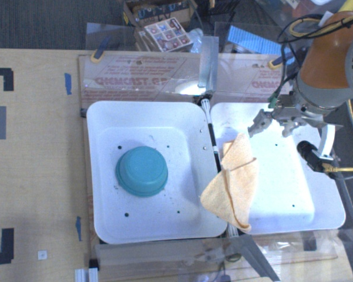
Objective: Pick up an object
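Bench carries two white bins: left bin (100, 128) holds an upturned teal bowl (142, 170) at centre; right bin (323, 210) sits beside it. An orange cloth (234, 181) drapes over their shared divider, lower centre of frame. My gripper (273, 124) hangs upper right above the right bin, fingers seemingly apart and holding nothing, though I can't be sure at this angle.

orange cloth (234, 184) draped over divider btwn bins, teal bowl (142, 170) mid left bin, room around it
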Motion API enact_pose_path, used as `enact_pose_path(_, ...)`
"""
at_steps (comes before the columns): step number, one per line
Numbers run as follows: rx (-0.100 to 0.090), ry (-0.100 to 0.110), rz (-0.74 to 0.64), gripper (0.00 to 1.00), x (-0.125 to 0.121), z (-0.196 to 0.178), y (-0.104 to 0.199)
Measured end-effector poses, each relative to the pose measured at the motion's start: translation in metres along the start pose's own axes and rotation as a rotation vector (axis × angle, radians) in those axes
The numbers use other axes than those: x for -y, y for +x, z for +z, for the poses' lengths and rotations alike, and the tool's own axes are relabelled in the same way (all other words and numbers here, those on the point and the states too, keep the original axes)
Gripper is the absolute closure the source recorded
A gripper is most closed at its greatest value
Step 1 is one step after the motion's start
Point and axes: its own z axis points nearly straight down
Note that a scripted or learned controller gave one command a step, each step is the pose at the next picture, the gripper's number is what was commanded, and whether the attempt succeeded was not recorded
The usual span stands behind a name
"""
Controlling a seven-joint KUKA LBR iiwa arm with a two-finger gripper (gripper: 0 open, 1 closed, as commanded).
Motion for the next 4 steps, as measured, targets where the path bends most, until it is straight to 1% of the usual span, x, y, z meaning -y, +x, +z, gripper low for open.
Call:
enact_pose_path(1, 0.000, -0.006, 0.126, 0.00, 0.007, 0.116, 0.004)
enact_pose_path(2, 0.001, -0.014, 0.029, 0.00, -0.024, 0.121, 0.006)
enact_pose_path(3, 0.002, -0.012, 0.008, 0.00, -0.059, 0.121, 0.003)
enact_pose_path(4, 0.002, -0.004, -0.083, 0.00, -0.036, 0.059, -0.031)
